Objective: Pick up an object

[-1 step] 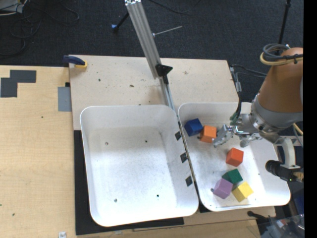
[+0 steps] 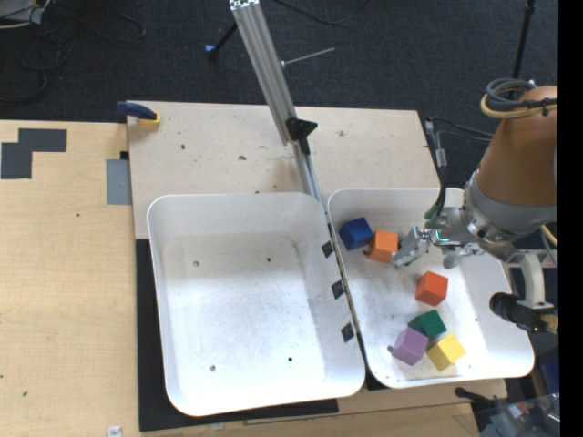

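Observation:
The right bin (image 2: 496,358) holds several small blocks. A blue block (image 2: 356,233) lies at its upper left with an orange block (image 2: 383,243) touching it on the right. A red-orange block (image 2: 432,288) sits mid-bin. A green block (image 2: 426,324), a purple block (image 2: 410,345) and a yellow block (image 2: 445,351) cluster near the front. My gripper (image 2: 412,248) reaches in from the right, low over the bin, its fingers just right of the orange block. Nothing shows between the fingers.
The left bin (image 2: 182,235) lies beside the right one, with a row of black clips (image 2: 335,288) along the shared rim. A slanted aluminium post (image 2: 269,71) rises behind the bins. The orange-banded arm (image 2: 519,167) covers the right bin's far right corner.

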`<state>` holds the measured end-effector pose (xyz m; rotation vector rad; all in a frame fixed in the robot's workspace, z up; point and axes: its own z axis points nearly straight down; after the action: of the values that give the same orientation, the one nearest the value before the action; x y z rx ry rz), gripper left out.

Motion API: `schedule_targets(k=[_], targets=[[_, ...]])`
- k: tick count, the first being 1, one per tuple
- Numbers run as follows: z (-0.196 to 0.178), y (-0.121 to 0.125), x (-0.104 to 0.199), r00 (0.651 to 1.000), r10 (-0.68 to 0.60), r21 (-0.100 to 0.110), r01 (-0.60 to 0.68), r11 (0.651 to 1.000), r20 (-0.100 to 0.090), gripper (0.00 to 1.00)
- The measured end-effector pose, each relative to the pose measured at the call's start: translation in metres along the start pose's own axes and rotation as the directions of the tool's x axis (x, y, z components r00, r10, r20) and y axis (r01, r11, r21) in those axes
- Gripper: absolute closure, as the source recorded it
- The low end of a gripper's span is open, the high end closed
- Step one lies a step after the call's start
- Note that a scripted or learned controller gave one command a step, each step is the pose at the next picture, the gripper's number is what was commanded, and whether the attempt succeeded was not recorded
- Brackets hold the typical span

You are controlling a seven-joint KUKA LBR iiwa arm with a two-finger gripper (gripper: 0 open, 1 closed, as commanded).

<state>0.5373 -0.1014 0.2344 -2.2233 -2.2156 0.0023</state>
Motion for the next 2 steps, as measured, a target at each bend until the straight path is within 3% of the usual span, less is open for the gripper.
schedule_targets(k=[2], targets=[[0.105, -0.005, -0.014, 1.0, -0.003, 0.008, 0.003, 1.0, -0.001, 0.0]])
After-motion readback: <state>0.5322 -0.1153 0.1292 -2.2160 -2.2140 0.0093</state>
